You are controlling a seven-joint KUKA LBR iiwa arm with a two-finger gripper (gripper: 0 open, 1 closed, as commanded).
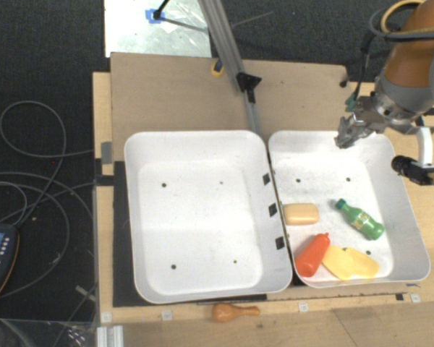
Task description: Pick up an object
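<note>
Green bottle [360, 220], label unreadable

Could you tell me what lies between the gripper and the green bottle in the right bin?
Nothing: in the camera view, the stretch from the gripper down to the green bottle is bare white floor of the right bin.

At upper right we see the pincer [345, 139] above the right bin's [412, 244] far edge. Toward its near side lie a tan block [301, 214], a green bottle [360, 219], a red bottle [312, 254] and a yellow piece [350, 263]. At centre left we see the left bin [195, 215].
</note>
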